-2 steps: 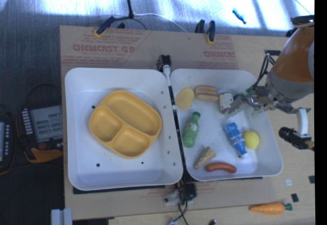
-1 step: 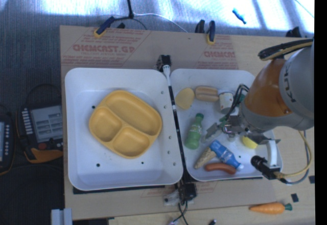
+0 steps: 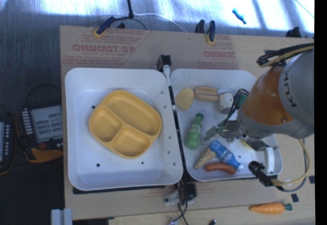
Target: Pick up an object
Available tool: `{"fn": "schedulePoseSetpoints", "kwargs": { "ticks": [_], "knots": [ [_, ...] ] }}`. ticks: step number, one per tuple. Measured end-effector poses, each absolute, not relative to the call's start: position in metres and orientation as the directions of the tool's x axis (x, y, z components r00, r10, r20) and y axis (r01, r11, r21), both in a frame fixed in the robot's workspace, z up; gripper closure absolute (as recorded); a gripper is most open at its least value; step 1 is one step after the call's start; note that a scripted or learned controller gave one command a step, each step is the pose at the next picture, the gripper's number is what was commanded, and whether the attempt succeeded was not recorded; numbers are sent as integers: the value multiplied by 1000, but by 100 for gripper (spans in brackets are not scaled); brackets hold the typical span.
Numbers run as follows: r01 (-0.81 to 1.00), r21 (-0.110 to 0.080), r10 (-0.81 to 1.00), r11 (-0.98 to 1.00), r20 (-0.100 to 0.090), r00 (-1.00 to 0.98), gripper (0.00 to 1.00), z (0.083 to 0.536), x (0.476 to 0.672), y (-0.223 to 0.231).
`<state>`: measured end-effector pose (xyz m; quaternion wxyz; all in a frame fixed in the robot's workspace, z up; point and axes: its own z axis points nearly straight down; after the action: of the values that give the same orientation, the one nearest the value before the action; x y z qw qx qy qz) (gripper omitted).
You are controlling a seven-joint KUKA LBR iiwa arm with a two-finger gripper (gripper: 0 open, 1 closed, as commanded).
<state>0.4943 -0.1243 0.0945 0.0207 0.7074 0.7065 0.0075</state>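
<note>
ARM: KUKA iiwa arm point(image 3: 301, 91), grey housing | BAND: glossy orange, rounded, above wrist | MARKING: dark "KUKA" lettering on grey shell | CABLES: black and yellow bundle over upper link | WRIST: metallic grey

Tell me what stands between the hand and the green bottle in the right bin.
Nothing visible does. The hand sits low in the right bin, just right of the green bottle, with bare bin floor between them. The blue bottle lies nearer the camera, off that line.

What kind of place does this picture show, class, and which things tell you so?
Probably a robotics lab: a robot arm reaches over two white bins of toy food on a clamped board, with cables around.
</note>
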Motion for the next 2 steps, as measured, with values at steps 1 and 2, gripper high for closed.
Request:
{"fn": "schedulePoseSetpoints", "kwargs": {
  "ticks": [1, 2],
  "knots": [
    [999, 37, 1000, -3, -17, 3, 100, 106, 494, -125],
    [999, 37, 1000, -3, -16, 3, 0, 106, 494, -125]
  ]
}}
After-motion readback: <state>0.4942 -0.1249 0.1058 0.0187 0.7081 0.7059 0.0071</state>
